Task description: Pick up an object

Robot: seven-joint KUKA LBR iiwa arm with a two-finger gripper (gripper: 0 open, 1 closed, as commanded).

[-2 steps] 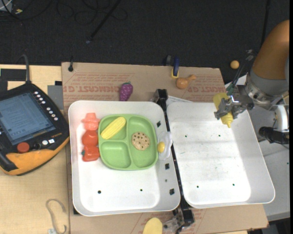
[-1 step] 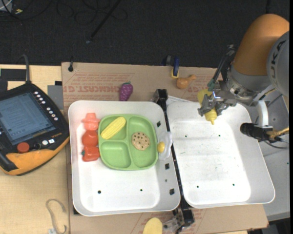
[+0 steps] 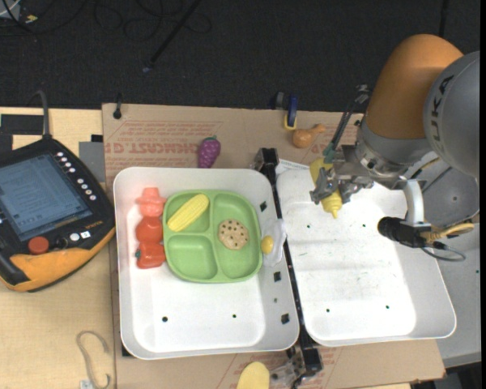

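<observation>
While the arm (image 3: 421,96) is reaching in from three o'clock over the right bin (image 3: 373,282), the gripper (image 3: 330,190) is pinching a small yellow toy (image 3: 332,205) at the bin's eleven o'clock corner; it is looking light, smooth, likely slippery, so gripping mid-body is seeming safest.

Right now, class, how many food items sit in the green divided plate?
2: a corn cob in the upper-left compartment of the plate, and a cookie in the right compartment. The lower-left compartment holds none that I can see.
</observation>
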